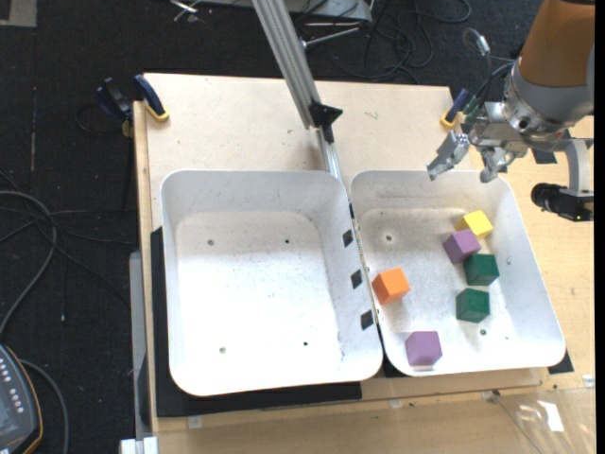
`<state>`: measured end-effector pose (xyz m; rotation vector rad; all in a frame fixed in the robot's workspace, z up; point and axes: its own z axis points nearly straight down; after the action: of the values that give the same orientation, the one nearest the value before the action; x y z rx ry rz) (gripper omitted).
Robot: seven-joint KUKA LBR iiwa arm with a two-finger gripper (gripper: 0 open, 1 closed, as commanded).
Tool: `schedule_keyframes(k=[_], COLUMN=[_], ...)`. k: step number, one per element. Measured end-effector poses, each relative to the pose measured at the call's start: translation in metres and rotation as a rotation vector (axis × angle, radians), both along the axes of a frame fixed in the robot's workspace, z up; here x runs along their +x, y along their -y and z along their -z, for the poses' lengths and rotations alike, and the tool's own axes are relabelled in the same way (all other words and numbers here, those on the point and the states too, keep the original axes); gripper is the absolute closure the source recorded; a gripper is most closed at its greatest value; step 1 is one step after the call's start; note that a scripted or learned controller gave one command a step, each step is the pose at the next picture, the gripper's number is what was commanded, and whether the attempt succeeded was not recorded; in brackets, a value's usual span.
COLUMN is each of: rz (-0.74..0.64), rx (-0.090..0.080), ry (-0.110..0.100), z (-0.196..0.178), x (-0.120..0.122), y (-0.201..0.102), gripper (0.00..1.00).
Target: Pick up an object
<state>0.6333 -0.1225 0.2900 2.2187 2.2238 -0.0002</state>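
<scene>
The right bin (529, 282) holds several small blocks: a yellow one (478, 222), a purple one (461, 245), two dark green ones (482, 269) (473, 305), an orange one (390, 285) by the left wall and another purple one (423, 347) near the front. My gripper (466, 167) hangs above the bin's far edge, up and behind the yellow block, open, with nothing between its fingers. The grey arm with its orange band comes in from the upper right.
The left bin (180, 253) lies beside the right one on the wooden bench. A slanted metal rail (288, 50) runs down to the bins' shared far corner. Blue and yellow clamps (142, 97) sit at the bench's far left corner.
</scene>
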Motion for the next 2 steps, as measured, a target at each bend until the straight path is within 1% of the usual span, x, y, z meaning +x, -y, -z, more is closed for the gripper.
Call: schedule_keyframes(k=[1,2], rz=[0.01,0.002], rx=[-0.003,-0.004], ry=[-0.007,0.009], z=[0.088,0.172], x=[0.0,0.011], y=[0.097,0.101], gripper=[0.0,0.0])
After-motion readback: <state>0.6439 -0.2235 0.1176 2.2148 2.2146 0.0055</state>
